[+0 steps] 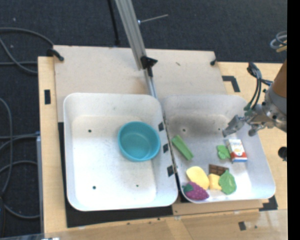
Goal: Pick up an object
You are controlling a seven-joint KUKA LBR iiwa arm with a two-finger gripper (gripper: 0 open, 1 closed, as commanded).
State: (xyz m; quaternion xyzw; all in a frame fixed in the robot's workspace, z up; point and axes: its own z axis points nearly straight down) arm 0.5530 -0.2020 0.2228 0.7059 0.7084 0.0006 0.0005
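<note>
Plywood bench (100, 69) of pale wood sits on dark carpet (50, 14), with black cables (10, 49) looping across the floor on the left, and a slanted aluminium rail (131, 24) runs down from the top to the seam between the bins. Two shallow white bins lie side by side and touching: the left bin (90, 184) and the right bin (200, 114).

One teal bowl (139, 141) stands upright in the left bin, near its right wall. The right bin holds several small things. One green strip (182, 148) lies tilted near the bin's left wall. One small green piece (223, 151) sits just beside one white and red carton (236, 150), the two touching or nearly so. In the near corner is a cluster: one yellow piece (197, 176), one purple grape bunch (196, 191), one brown block (217, 170) and one green leafy piece (228, 182), all packed close together.

The grey arm enters from the right edge at about the height of the right bin's middle. Its gripper (243, 125) reaches leftward over the right bin, above the carton and the small green piece. The fingers (232, 126) look spread, one pointing left and down, with nothing visible between them. Whether they touch the bin floor cannot be told
</note>
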